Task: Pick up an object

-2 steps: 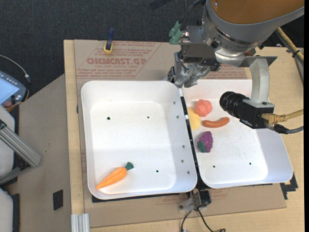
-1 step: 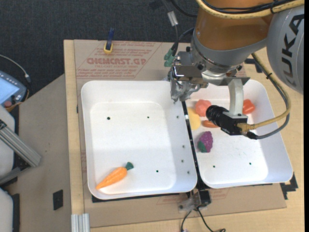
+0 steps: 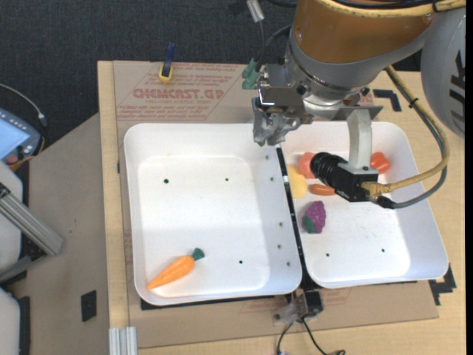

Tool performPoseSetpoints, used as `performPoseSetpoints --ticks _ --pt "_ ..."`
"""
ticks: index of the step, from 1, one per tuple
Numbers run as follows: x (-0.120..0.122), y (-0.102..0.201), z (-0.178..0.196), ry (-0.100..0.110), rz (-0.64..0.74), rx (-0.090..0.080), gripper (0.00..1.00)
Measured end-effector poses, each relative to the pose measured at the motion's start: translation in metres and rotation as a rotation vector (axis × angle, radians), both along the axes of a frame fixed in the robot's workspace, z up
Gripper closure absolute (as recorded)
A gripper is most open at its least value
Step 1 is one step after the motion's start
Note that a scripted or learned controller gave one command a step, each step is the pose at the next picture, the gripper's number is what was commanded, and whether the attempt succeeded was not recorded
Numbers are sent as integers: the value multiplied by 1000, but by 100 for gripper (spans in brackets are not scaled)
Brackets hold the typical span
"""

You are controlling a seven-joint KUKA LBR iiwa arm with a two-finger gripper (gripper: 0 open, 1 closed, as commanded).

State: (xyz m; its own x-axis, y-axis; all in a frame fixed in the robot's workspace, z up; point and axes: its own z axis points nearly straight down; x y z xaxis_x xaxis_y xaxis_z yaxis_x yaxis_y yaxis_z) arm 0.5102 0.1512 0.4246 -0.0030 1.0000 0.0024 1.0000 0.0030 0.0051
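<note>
The gripper point(image 3: 267, 133) hangs over the back rim where the two bins meet; whether its jaws are parted I cannot tell. A carrot point(image 3: 175, 269) lies at the left bin's point(image 3: 148, 198) front. In the right bin point(image 3: 414, 250), purple grapes point(image 3: 315, 216) sit clear, while yellow and orange pieces are partly hidden behind the arm's black fitting point(image 3: 336, 174).

The carrot point(image 3: 175, 269) is orange with a green top, the grapes point(image 3: 315, 215) purple, both bins point(image 3: 140, 198) white.
</note>
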Motion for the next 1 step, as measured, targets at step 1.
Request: performPoseSetpoints --ticks 1 --pt "8 -14 -21 9 -5 -4 100"
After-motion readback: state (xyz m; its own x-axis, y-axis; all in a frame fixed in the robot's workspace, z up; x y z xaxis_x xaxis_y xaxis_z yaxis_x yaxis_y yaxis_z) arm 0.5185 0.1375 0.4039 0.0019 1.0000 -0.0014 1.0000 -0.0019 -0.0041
